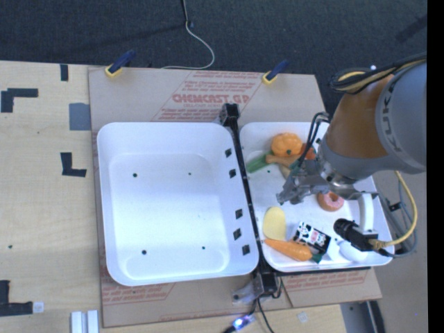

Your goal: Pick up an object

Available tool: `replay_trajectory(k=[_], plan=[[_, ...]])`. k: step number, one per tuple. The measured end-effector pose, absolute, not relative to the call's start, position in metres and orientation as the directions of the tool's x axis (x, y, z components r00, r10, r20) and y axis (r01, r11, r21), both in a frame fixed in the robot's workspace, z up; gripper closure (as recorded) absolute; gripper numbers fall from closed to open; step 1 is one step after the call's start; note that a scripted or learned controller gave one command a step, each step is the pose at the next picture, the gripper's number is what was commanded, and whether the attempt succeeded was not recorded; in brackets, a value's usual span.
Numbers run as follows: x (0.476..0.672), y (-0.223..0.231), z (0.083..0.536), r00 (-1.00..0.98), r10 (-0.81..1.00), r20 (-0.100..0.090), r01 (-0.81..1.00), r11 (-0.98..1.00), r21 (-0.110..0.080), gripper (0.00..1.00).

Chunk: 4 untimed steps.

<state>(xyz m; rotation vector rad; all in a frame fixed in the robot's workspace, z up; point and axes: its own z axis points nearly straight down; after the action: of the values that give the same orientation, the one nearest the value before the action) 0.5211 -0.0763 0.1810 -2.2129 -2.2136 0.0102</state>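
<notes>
Orange and round, a small pumpkin-like toy point(286, 145) with a green stem lies at the far end of the right bin point(258, 137). Just nearer than it hangs the hand point(297, 189); whether it is open or closed I cannot tell. At the bin's near end lies a carrot point(288, 249), beside a pale yellow piece point(275, 222).
</notes>
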Motion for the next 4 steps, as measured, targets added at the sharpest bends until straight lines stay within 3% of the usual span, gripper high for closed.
replay_trajectory(k=[1, 2, 3, 4], plan=[[0.551, 0.017, 0.213, -0.011, 1.0, 0.002, 1.0, 0.011, 0.002, 1.0], [0.507, 0.052, 0.227, -0.006, 1.0, 0.002, 1.0, 0.006, -0.004, 1.0], [0.494, 0.142, 0.163, -0.01, 1.0, 0.001, 1.0, 0.01, -0.01, 1.0], [0.537, 0.202, 0.191, -0.008, 1.0, 0.002, 1.0, 0.008, 0.003, 1.0]])
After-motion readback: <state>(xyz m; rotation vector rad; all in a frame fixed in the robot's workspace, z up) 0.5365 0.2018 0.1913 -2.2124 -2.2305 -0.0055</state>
